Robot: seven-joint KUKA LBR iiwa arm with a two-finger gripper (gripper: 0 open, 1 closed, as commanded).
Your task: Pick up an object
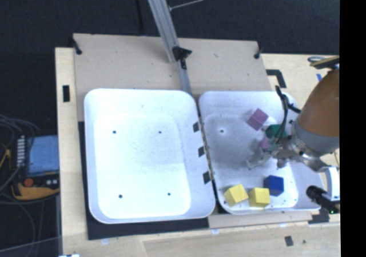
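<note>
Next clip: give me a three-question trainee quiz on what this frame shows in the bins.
1. True or false: both yellow blocks lie in the right bin.
2. Which block lies nearest the gripper? A) purple block B) blue block C) a yellow block
3. Fill in: the blue block sits beside the ____ blocks.

Key:
1. True: the yellow blocks lie by its near wall.
2. A, the purple block; the blue block lies lower.
3. yellow

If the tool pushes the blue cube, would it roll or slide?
The blue cube looks flat-faced and stiff, so it would probably slide, not roll. It seems small, likely light. The yellow block sits close beside it and may block it.
</note>
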